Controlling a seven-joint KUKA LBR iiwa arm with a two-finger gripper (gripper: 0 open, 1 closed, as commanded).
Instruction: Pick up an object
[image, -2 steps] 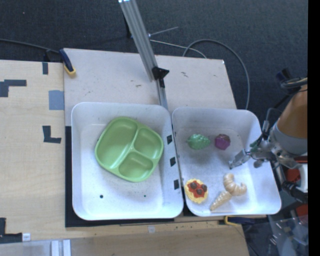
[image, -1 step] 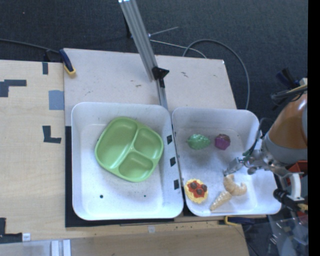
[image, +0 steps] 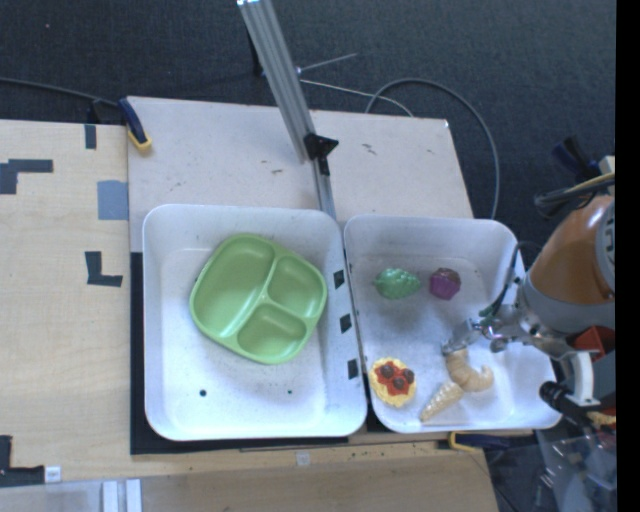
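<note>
**Croissant under the gripper, nothing lifted yet**

The croissant (image: 470, 375) lies in the right bin (image: 430, 232), near its front right corner, with a cream cone-shaped piece (image: 440, 402) touching it on the front side. I see my gripper (image: 468, 340) low over the bin, just behind the croissant and possibly touching its top. I cannot tell how it is set from this slanted view. Nothing looks raised off the bin floor, so I judge the pick not yet done: grasp and lift remain. A green lump (image: 398, 283), purple piece (image: 445, 283) and small tart (image: 393, 381) lie apart. The left bin (image: 170, 400) holds a green divided plate (image: 259, 297).
</note>
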